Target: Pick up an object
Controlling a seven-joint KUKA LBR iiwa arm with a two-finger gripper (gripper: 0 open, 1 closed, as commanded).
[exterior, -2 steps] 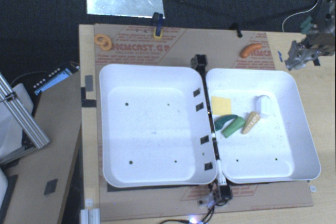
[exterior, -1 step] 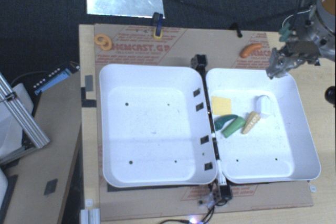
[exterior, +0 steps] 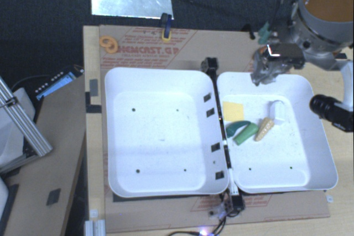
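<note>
Camera view: the gripper [exterior: 264, 75] hangs over the far left corner of the right bin [exterior: 318, 171], carrying nothing; whether its claw is spread or pressed together, I cannot tell. The candidate objects cluster mid-bin: yellow square [exterior: 233, 110], green piece [exterior: 241, 130], tan ridged piece [exterior: 264, 129], white piece [exterior: 276, 111] (pale against the floor). They lie well off the walls, so descent looks unobstructed. The left bin [exterior: 119, 174] offers open floor.

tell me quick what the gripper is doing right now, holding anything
gripper: above the back edge of the right bin, apart from the objects lying in it; nothing seen between its fingers; open or shut cannot be told.
</note>
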